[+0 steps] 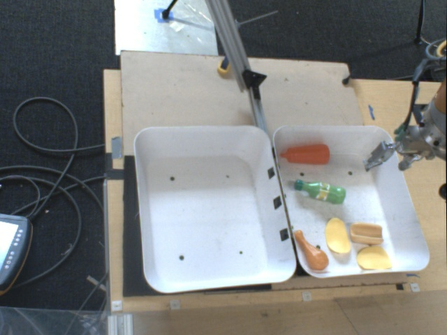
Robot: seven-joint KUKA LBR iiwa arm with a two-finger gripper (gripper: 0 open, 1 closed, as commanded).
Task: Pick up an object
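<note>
The right bin (391,187) holds several toy foods. A red-orange bottle (305,154) lies at its back left, and a green bottle (320,192) lies on its side below that. Along the front sit an orange drumstick (311,250), a yellow slice (338,235), a hot dog bun (367,232) and a yellow chip-like piece (374,258). My gripper (393,157) hangs above the bin's back right edge, apart from all of these, its fingers open with nothing between them.
The left bin (150,208) adjoins the right one, with black clips on the shared wall. A slanted metal pole (234,40) crosses the board behind the bins. Cables and a tablet (10,246) lie on the dark floor at the left.
</note>
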